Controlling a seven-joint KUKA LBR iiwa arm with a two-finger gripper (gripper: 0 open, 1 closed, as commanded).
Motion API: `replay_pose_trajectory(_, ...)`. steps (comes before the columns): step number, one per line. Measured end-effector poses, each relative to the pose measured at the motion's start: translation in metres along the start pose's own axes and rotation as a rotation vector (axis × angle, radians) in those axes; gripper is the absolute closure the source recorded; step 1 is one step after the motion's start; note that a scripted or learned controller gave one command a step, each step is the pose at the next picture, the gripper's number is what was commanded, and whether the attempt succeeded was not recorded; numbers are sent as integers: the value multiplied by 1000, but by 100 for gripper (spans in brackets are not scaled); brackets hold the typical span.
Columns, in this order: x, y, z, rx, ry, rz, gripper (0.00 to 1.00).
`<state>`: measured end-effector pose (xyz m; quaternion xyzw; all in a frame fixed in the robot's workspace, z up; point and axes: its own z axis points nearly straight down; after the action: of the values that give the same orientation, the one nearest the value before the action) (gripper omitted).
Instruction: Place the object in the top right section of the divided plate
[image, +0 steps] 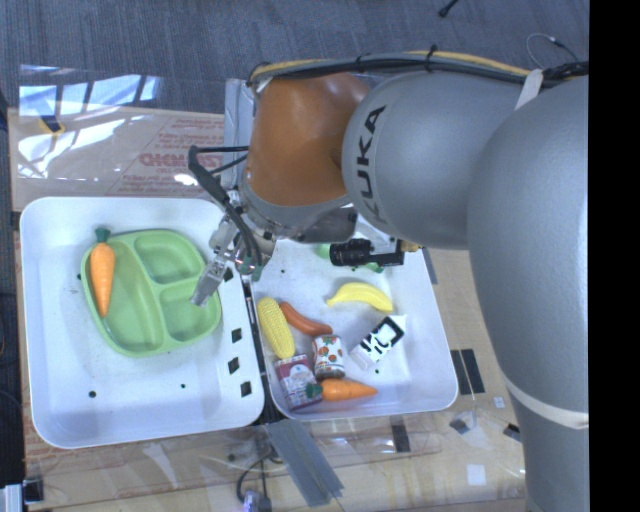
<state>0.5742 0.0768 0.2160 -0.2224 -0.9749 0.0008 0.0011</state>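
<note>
Your gripper (212, 272) hangs over the green plastic divided plate's (130, 338) right edge; I cannot tell its grip, the arm's bulk hides much.

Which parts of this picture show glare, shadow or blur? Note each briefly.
Camera view: glare streaks the clear plastic sheet at upper left; the arm casts a soft shadow over the right bin near the banana; the gripper looks slightly soft against the green divided plate; the carrot on the plate is sharp and evenly lit.
</note>
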Motion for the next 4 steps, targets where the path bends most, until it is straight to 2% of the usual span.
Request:
replay_pose_trajectory(1,-1,0,-11,0,-2,-4,100)
replay_pose_trajectory(2,-55,-68,21,-1,-1,-115,100)
replay_pose_trajectory(3,-83,-159,-177,-1,-6,-51,100)
replay_pose_trajectory(4,-83,-159,-189,-1,-9,-54,100)
